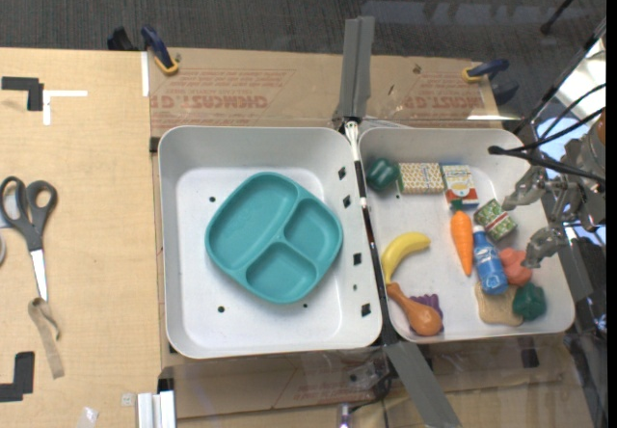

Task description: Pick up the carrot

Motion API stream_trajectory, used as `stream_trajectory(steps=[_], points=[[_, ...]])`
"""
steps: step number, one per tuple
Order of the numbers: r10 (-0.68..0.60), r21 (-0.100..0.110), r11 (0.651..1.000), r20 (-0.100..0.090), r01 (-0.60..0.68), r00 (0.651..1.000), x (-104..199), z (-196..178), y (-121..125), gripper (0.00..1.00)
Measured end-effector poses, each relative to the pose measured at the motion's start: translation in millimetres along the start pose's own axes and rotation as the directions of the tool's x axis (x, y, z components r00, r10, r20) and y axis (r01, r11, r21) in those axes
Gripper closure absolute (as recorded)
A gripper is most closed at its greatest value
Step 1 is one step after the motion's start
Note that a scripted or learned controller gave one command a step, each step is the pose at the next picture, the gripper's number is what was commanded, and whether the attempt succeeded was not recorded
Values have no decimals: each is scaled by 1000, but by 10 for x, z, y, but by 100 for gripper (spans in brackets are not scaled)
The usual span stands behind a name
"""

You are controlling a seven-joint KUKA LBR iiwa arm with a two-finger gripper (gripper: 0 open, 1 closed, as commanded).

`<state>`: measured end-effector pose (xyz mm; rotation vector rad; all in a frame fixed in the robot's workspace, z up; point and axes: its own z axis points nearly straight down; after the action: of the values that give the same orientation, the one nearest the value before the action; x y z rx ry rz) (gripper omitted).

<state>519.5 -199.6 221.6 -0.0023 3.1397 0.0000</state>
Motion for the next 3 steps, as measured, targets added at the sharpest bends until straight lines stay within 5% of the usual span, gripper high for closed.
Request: stream_trajectory(steps=[2, 3], points=[[-47, -1, 999, -1, 47, 999, 24, 1297, 699, 0], [-50, 0, 999, 2, 50, 999, 8, 1199, 711, 100]])
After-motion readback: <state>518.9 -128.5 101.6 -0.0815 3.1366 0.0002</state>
